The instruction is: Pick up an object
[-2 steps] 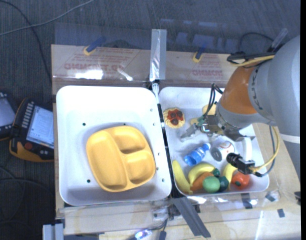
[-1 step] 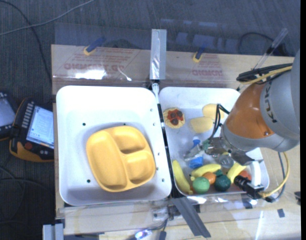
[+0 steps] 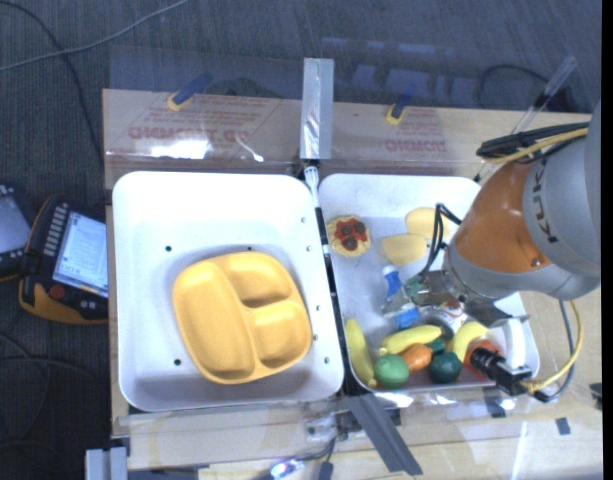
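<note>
Presumably a descent is under way: the hand is lowered among toy food in the right bin, and whether anything is held cannot be told. One isolated piece should be chosen. Counted near to far: two green balls, one orange, three bananas, one blue bottle, one small pizza. One yellow tray sits in the left bin.

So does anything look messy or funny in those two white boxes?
Nothing looks broken or spilled. The yellow tray lies a bit crooked in the left bin. All the toy food is crowded into the right bin, mostly piled at its near edge, like the banana and the green ball. The arm hangs over that pile.
</note>
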Available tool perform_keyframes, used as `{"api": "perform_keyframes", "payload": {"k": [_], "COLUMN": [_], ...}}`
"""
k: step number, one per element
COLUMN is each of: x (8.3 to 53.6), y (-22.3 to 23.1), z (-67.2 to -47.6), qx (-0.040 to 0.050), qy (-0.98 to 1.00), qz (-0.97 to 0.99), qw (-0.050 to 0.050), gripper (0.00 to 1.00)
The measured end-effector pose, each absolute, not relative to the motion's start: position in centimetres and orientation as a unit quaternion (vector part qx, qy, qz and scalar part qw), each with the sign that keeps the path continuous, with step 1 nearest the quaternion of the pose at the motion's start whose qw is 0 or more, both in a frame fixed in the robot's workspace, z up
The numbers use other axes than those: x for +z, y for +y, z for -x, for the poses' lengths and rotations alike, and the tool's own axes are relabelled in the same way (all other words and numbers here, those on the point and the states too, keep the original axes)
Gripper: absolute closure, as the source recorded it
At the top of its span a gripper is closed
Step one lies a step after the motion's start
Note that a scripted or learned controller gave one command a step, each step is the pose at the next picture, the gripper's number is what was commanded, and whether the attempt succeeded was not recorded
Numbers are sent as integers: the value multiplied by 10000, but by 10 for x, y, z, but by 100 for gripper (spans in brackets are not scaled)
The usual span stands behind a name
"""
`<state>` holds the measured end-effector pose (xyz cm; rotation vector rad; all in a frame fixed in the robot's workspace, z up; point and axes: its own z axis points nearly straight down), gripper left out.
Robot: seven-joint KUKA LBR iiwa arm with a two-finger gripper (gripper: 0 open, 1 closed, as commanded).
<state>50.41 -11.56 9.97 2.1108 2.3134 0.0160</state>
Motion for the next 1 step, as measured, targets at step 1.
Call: {"api": "perform_keyframes", "payload": {"k": [1], "x": [232], "y": [-72], "z": [-564], "qx": [-24], "qy": [6872], "qz": [-7264], "qw": [13], "gripper": [100]}}
